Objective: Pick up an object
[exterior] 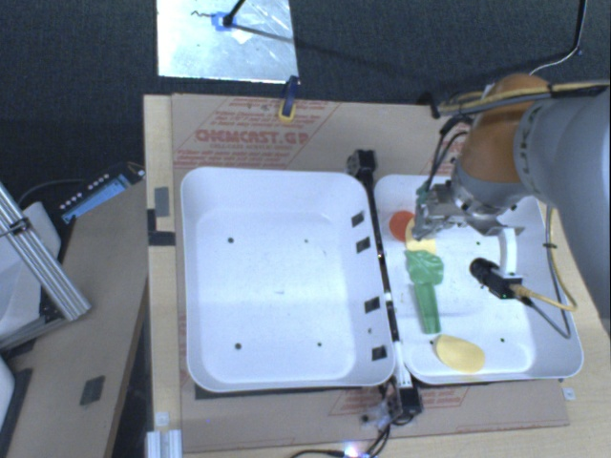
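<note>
In the right bin (554,351) lie a green long-handled object (425,284), a yellow oval object (460,353) near the front wall, a small pale yellow piece (421,247) and an orange-red round object (400,224) by the left wall. My gripper (427,219) hangs low over the bin's rear left part, just right of the orange-red object and above the pale yellow piece. The wrist covers its fingertips.
The left bin (205,284) stands beside the right one, with black clips (364,244) along the shared divider. My grey arm (563,151) spans the right bin's rear right part. A yellow cable (552,303) loops over the bin's right side.
</note>
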Tool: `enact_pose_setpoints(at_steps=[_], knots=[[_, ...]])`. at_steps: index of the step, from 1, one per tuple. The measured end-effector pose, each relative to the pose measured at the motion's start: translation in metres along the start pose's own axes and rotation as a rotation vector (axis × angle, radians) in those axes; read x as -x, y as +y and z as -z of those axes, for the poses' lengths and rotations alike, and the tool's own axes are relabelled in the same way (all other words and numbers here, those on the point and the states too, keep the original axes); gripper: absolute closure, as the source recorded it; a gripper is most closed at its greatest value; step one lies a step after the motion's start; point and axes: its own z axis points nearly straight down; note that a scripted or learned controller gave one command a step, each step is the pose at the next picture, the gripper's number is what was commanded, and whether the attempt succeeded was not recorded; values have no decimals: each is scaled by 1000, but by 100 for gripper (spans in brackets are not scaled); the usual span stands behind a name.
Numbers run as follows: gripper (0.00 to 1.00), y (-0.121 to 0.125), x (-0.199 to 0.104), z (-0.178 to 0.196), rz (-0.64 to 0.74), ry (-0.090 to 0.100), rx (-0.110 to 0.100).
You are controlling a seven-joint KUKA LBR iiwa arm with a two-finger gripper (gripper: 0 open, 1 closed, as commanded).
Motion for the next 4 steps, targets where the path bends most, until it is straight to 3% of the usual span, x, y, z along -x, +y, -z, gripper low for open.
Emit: enact_pose_setpoints(at_steps=[1, 2, 3, 4], knots=[[100, 50, -50, 249, 5, 0, 16], [100, 32, -123, 103, 7, 4, -18], [100, 45, -202, 13, 7, 3, -9], [100, 50, -230, 205, 4, 6, 13]])
